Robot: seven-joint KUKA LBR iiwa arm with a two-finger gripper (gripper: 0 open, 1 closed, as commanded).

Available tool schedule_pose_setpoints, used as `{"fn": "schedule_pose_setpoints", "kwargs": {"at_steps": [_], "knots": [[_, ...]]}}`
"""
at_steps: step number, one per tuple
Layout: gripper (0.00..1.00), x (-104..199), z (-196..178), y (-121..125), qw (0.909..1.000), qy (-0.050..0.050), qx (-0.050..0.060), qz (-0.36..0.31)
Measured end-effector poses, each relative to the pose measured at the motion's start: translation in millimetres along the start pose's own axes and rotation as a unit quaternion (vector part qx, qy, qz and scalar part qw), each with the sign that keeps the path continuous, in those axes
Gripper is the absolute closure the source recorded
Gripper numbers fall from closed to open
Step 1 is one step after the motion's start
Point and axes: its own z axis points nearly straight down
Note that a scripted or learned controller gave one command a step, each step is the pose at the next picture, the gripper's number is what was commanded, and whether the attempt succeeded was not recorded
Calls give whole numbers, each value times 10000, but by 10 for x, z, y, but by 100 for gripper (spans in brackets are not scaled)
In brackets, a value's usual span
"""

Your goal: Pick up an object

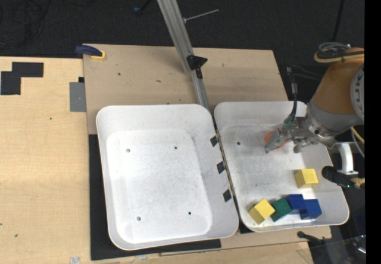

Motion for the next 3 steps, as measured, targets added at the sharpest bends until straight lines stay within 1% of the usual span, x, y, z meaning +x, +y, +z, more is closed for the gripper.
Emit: {"fn": "schedule_pose_setpoints", "kwargs": {"at_steps": [1,2,3], "knots": [[0,6,446,10,10000,-12,-43,6],[100,-3,331,9,10000,-7,-44,27],[100,2,-289,63,10000,-19,-67,-4]]}}
